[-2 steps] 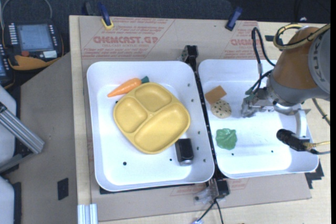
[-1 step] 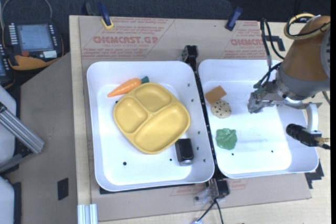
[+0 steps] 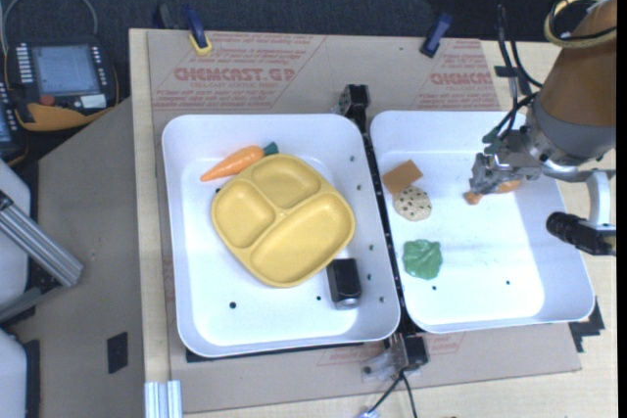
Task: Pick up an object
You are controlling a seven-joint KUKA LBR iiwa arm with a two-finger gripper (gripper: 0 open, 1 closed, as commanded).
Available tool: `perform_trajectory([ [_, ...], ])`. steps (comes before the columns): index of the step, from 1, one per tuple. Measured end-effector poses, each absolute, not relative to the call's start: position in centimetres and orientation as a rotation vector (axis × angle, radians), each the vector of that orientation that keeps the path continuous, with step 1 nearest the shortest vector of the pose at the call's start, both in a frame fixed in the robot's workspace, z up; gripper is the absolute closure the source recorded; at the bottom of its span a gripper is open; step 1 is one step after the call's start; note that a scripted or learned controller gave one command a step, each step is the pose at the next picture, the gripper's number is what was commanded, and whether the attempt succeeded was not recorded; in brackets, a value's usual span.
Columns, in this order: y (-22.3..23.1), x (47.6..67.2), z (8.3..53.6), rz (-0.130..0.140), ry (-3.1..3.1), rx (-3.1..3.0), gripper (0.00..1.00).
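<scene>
the gripper (image 3: 487,179) hangs low over the right bin (image 3: 549,299), fingers apparently pinching a small orange piece (image 3: 474,197). a cookie (image 3: 412,203) and a green lump (image 3: 422,258) lie nearby. the grasp step seems underway; next comes a clean, steady lift.

Two white bins sit side by side: the left bin (image 3: 181,210) and the right bin (image 3: 509,279). The left holds three things: one carrot (image 3: 231,162), one yellow divided plate (image 3: 282,218), one small black block (image 3: 344,282). The right holds three: one brown cracker (image 3: 402,176), one cookie (image 3: 412,203), one green lump (image 3: 422,258).
</scene>
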State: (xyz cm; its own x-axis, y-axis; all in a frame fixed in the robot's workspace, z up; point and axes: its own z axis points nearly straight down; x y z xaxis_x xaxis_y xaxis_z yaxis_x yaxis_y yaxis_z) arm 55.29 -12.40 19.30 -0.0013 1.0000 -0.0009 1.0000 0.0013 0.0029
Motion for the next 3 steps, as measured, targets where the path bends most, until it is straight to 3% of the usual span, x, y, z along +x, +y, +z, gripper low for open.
perform_trajectory([
  [1, -12.7, 54.5, 24.0, 0.001, 2.221, 2.219, 1.0],
  [3, -2.2, 54.2, 21.8, -0.002, 2.225, 2.221, 1.0],
])
